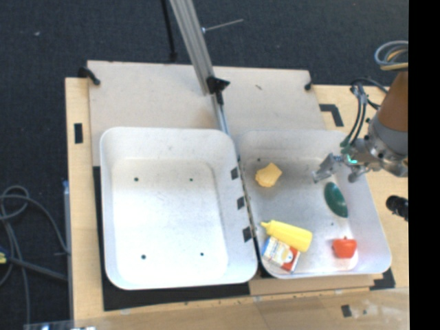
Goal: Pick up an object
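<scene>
A grey arm with an orange band reaches in from 3 o'clock, its gripper (pixel 338 169) hanging over the upper right of the right bin (pixel 302 146), fingers spread apart with nothing between them. Directly below the fingertips, toward 6 o'clock, a dark green object (pixel 336 199) lies flat on the bin floor, close to the gripper but apart from it. A small yellow lump (pixel 269 175) sits at the bin's 10 o'clock, near the left wall, with bare floor between it and the green piece. Along the 6 o'clock edge, a yellow bottle (pixel 287 234) rests against a small red-and-white carton (pixel 280 254), both tight to the lower-left corner. An orange-red object (pixel 344 247) stands at 5 o'clock, near the front rim and well apart from the bottle. The middle of the right bin offers open room. The left bin (pixel 172 139) lies just beside it, their rims meeting along the centre line.
</scene>
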`<state>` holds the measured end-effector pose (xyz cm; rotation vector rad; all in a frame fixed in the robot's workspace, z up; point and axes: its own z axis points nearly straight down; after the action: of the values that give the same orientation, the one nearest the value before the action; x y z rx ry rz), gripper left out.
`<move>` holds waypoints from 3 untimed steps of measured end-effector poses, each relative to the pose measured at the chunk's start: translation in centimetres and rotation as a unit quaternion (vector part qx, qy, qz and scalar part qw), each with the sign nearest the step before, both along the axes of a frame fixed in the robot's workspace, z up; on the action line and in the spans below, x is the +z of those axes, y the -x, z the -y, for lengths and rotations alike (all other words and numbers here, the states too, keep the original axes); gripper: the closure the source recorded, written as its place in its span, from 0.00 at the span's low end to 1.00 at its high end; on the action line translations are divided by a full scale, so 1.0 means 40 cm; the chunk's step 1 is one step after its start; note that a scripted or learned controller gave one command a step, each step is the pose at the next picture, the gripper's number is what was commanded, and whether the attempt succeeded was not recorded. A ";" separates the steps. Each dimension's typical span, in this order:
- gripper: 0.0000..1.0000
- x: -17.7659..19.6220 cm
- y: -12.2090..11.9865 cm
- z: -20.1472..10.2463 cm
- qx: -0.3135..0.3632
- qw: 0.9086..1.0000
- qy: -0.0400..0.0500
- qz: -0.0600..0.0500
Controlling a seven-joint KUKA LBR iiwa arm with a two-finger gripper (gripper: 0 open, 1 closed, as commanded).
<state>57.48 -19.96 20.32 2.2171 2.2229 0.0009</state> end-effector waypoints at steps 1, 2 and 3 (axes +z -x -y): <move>0.00 -0.131 -0.022 0.013 -0.001 1.000 0.000 -0.002; 0.00 -0.251 -0.029 0.009 -0.001 1.000 -0.002 0.002; 1.00 -0.221 -0.030 0.011 -0.002 1.000 -0.001 0.003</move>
<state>58.68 -20.42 11.46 2.2187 2.2177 0.0109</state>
